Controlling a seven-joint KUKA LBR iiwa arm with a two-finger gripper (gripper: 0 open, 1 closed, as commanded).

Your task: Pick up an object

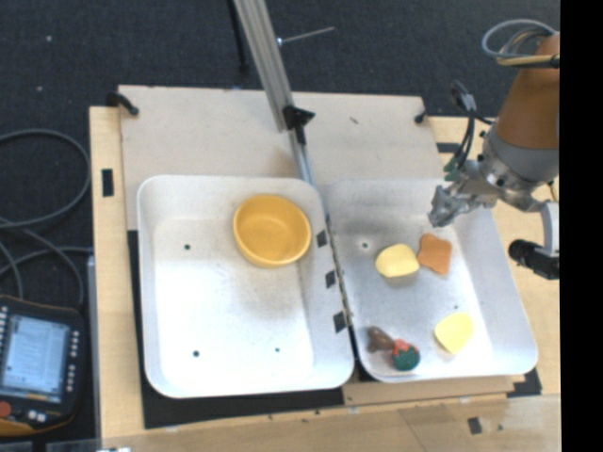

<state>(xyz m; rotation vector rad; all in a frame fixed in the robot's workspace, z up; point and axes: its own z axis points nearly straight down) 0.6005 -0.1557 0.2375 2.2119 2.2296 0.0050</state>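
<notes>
My gripper [443,212] hangs over the far part of the right bin [499,347], just above and behind an orange block [435,253]. Nothing shows between its tips. A pale yellow rounded piece [398,261] lies beside the orange block, to its left. Nearer the front of that bin rest a yellow wedge [454,332] and a small brown, red and green toy [395,348]. A yellow bowl [272,230] sits upright in the far part of the left bin [160,365].
A slanted metal post [267,50] rises from the bench behind the gap between the bins. Cables and a control pendant [33,356] lie off the bench at the left. Black clips mark the ridge between the bins.
</notes>
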